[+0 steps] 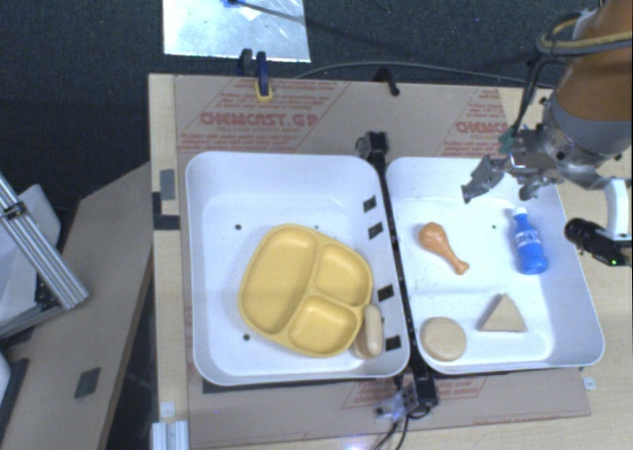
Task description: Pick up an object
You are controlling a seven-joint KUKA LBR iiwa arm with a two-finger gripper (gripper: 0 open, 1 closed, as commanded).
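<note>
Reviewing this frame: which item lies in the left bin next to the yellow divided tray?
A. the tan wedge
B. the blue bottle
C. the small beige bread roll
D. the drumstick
C: the small beige bread roll rests against the lower right edge of the yellow tray in the left bin, while the blue bottle, drumstick and tan wedge all lie in the right bin.

Both white bins (297, 176) look like smooth, slightly glossy plastic. The yellow divided tray (302, 290) has a matt plastic sheen, and the blue bottle (528, 242) looks glossy. The bench (326, 107) resembles printed cardboard; a shiny metal sheet (232, 3) lies far behind.
</note>
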